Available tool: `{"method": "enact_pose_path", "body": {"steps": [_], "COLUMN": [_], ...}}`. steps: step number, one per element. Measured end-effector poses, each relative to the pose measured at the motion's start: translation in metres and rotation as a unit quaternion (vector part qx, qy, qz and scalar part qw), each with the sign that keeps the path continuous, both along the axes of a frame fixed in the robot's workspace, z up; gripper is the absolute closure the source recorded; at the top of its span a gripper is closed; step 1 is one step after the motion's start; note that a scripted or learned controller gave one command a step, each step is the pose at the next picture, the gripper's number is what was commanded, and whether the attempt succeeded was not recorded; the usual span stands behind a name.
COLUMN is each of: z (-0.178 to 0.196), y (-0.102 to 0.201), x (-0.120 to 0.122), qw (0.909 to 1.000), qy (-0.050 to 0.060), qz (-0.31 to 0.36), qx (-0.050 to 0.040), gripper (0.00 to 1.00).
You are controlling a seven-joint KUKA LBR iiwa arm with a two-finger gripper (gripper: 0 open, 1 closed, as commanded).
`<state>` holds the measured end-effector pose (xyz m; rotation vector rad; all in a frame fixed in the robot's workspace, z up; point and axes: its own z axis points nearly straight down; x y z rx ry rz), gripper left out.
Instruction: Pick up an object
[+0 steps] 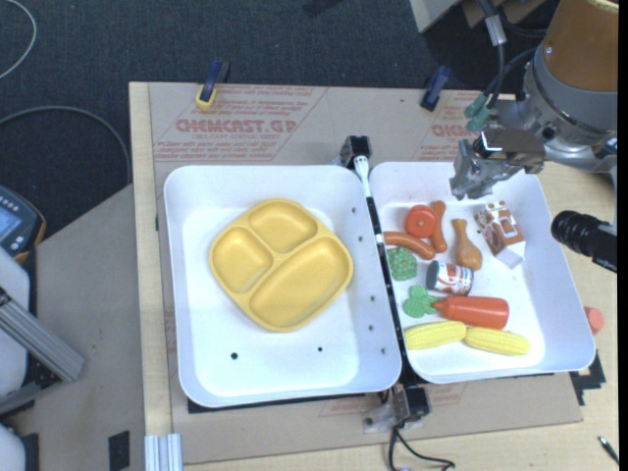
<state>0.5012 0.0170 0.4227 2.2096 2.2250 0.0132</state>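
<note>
Two shallow white plastic bins side by side on a brown board. Left bin [196, 361]: one yellow three-compartment plastic plate [282, 263]. Right bin [564, 302]: red toy tomato [422, 221], orange sausage [409, 244], tan drumstick [466, 245], small gingerbread-house piece [500, 227], green ridged item [402, 263], a can-like item [451, 279] with unreadable label, red-orange carrot [474, 310], two yellow corn cobs [467, 338]. Grey two-finger gripper [474, 183] hangs over the bin's far edge, clamped on nothing visible; finger spacing cannot be made out. Arm cut off at upper right.

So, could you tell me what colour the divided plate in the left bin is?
Yellow; the divided plate shows plainly in the camera view.
</note>
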Motion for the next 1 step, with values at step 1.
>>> {"method": "enact_pose_path", "body": {"steps": [1], "z": [0.0424], "y": [0.0632], "x": [-0.0224], "qw": [1.0], "qy": [0.002], "qz": [0.0], "qx": [0.0004], "gripper": [1.0]}}
